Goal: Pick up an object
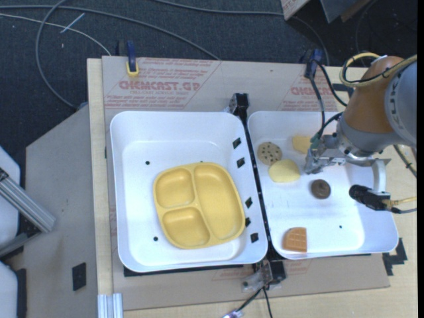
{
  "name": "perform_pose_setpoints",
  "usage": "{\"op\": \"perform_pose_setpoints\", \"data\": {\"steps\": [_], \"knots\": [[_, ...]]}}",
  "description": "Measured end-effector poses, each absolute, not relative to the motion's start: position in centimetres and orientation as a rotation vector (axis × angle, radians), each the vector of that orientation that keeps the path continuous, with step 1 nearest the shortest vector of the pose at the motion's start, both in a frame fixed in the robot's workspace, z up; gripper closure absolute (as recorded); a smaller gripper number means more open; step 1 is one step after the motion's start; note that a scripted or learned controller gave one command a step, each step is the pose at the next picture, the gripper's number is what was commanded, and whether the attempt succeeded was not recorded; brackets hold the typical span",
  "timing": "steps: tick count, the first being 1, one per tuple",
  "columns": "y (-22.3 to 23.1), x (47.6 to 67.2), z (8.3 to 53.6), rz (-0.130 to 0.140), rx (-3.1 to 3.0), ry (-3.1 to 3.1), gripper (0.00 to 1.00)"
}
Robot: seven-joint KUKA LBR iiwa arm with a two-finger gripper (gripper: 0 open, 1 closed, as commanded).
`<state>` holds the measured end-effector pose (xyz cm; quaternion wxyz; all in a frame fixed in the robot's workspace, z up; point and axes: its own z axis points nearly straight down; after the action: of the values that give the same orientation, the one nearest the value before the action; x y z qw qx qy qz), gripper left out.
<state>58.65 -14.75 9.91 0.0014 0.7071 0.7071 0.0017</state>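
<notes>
In the right bin (344,234) lie several small food items: a speckled cookie (269,153), a pale yellow oval piece (284,172), a yellow piece (301,143) partly behind the gripper, a dark brown round piece (320,189) and an orange-brown wedge (295,239). My gripper (313,166) reaches down into this bin, just right of the pale yellow oval and above the brown round piece. Nothing shows between its tips.
The left bin (132,177) holds a yellow three-compartment plate (197,204). A black divider with clips (246,171) runs between the bins. The grey arm with its orange band (371,108) crosses the right bin's far right side. Cables lie beyond the bench.
</notes>
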Motion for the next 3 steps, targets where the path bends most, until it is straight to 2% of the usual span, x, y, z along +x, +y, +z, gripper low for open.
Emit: {"op": "perform_pose_setpoints", "data": {"steps": [1, 2, 3], "knots": [[-15.3, 59.5, 16.0, 0.006, 2.216, 2.218, 1.0], [-14.6, 59.7, 20.7, 0.006, 2.215, 2.219, 1.0], [-14.2, 59.9, 27.2, 0.008, 2.214, 2.218, 1.0]]}}
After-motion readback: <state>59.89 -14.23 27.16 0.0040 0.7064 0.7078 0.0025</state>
